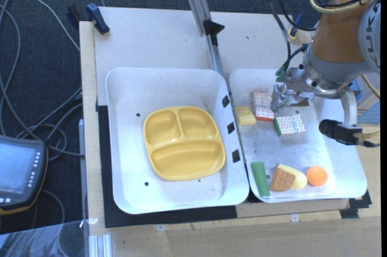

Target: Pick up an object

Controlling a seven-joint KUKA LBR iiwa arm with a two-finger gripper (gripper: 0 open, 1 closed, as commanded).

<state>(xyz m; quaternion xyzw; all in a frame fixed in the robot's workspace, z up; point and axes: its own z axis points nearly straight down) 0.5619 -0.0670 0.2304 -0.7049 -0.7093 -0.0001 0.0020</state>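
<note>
Two white bins side by side on the bench; left bin (121, 129) carries a yellow divided plate (183, 143) lying flat near its middle; right bin (354, 180) holds the loose pickable items, kept apart from the plate. Arm enters from the right, gripper (284, 97) low over the far part of the right bin, between a red-and-white patterned block (262, 106) on its left and a green-and-white patterned block (290, 124) just nearer; jaw state cannot tell, the wrist hides it. A pale yellow piece (245, 115) sits at the bin's left wall; along the near edge a green cylinder (259, 178), a waffle-like block (286, 178) and an orange ball (317, 175). Judgement: descent toward one of the patterned blocks, nothing seen lifted.
</note>
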